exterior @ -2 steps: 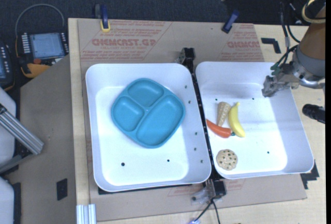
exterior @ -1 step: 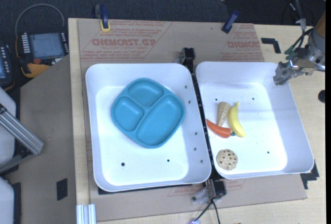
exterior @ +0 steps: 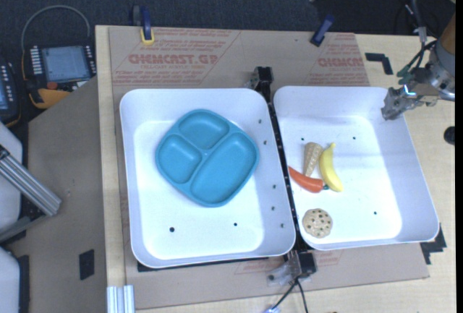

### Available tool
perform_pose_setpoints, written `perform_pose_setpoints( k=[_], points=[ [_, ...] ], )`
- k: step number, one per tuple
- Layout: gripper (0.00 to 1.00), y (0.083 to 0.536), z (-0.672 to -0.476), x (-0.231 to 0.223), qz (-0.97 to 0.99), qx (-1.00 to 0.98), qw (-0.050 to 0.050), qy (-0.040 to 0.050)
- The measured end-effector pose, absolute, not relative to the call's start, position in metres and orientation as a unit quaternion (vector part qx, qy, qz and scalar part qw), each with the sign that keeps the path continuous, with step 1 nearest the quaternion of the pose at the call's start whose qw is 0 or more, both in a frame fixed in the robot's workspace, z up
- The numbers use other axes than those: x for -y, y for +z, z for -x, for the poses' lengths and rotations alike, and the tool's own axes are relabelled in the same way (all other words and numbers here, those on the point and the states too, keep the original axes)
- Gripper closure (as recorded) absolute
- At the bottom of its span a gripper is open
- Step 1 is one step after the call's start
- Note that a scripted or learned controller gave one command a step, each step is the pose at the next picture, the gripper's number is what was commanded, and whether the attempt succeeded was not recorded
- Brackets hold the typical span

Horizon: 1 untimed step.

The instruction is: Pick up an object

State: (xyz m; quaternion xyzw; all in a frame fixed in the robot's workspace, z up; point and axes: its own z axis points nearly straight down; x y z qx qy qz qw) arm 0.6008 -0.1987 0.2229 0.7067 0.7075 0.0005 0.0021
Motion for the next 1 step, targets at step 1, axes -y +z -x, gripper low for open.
perform_pose_setpoints(
  k=[1],
  points=[
    [1.0,0.2156,-0.6033,0.1453,-0.705,-0.709,-0.002,0.0002]
  ],
)
